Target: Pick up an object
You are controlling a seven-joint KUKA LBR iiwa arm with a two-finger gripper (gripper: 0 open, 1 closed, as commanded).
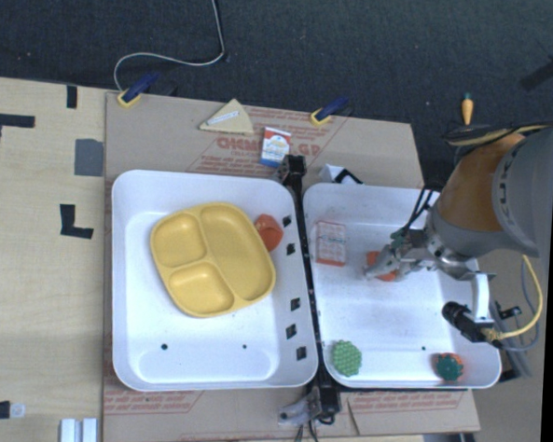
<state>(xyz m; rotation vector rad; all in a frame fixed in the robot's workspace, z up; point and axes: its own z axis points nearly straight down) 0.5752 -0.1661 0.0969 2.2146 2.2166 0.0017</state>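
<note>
My gripper [393, 263] is low in the right bin [381, 343], near its middle, on the grey arm that reaches in from the right. A small orange-red object [380, 267] lies right at the gripper's tip, partly covered by it. A pale pink packet [330, 242] lies flat to the left of the gripper. A green round textured object [347, 357] sits at the bin's front left. A small teal and red object [450, 366] rests in its front right corner.
The left bin [194, 350] holds a yellow divided plate [212, 258] and an orange-red ball [269, 231] by the divider. Behind the bins on the cardboard are a small box [275, 147] and a tan wedge [229, 117].
</note>
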